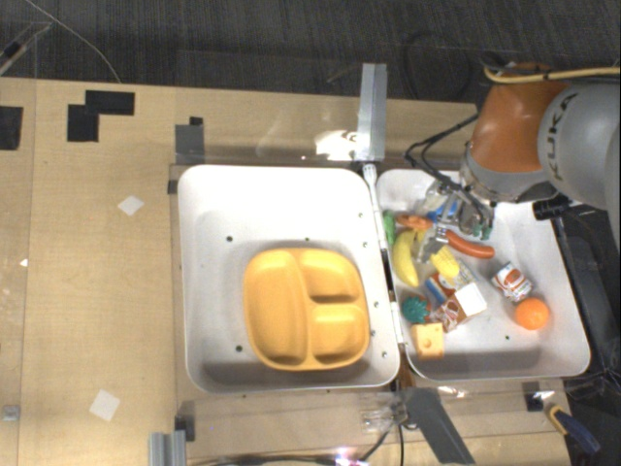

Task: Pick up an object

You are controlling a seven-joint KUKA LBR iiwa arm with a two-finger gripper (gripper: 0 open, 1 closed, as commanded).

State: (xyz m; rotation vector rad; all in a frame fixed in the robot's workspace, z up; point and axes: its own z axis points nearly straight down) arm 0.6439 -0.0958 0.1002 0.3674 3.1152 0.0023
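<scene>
We see the pickable stuff piled in the right bin (568,343), mid-right of frame. A red-orange hot dog (466,249) lies just under the pincer (456,217), near center of that bin; a yellow banana (404,258) sits along the bin's left wall, w/ a green item (389,229) just above it. Lower down: a teal round thing (415,309), a yellow cheese-like block (428,339) near the front-left corner, and a white box (470,301) among small mixed bits. An orange ball (531,314) and a red-white can (511,282) sit toward the bin's right side, apart from the pile.

Pincer hangs over the upper part of the pile, close to the hot dog and other clutter; we can't tell if it's apart or together, or whether anything is clamped. Grey arm w/ orange band (509,124) comes in from upper right.

Left bin (209,212), center frame, has a yellow divided tray (306,307). Both bins sit on the tan bench (87,289).
</scene>
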